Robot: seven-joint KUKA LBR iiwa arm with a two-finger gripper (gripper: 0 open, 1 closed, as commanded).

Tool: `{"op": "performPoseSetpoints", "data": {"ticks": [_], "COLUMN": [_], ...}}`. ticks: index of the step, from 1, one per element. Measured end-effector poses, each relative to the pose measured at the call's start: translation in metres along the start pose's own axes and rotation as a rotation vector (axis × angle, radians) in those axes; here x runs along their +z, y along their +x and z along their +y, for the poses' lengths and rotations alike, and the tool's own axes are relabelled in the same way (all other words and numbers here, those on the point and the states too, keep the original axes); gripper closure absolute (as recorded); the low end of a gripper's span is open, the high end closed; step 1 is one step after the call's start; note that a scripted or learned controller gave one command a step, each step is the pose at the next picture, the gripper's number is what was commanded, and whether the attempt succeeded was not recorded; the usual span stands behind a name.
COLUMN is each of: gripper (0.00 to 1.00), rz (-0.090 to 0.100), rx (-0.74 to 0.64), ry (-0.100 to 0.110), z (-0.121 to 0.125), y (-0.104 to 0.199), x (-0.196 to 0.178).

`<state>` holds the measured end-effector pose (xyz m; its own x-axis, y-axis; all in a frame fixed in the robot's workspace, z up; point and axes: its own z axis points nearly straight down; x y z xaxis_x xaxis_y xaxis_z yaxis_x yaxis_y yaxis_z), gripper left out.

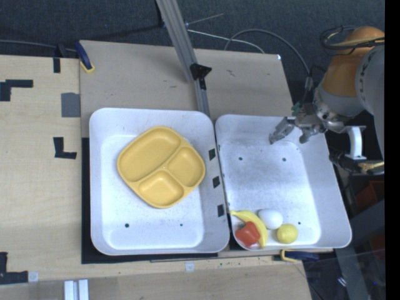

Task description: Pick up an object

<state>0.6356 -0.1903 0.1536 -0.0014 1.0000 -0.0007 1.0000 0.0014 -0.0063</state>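
Yellow tray (161, 166) lies well left of the claw (291, 132), in the other bin; the claw hangs open and empty; banana (252, 220), tomato (247, 233), egg (270, 218) and lemon (287, 233) cluster well below it; target the outermost lemon; descend vertically.

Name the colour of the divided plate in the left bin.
Yellow. The divided plate shows plainly in the camera view, lying in the left bin.

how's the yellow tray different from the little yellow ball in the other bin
The yellow tray is broad, flat and split into three compartments; the yellow ball is small and round. The tray lies alone in the left bin; the ball sits at the right bin's near edge beside other small items. Both are yellow.
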Motion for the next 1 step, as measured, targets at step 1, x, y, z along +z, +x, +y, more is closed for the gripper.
{"op": "performPoseSetpoints", "data": {"ticks": [1], "gripper": [0.00], "rz": [0.000], "rx": [-0.001], "ry": [0.000], "z": [-0.0101], "y": [-0.0017], "x": [0.0501]}}
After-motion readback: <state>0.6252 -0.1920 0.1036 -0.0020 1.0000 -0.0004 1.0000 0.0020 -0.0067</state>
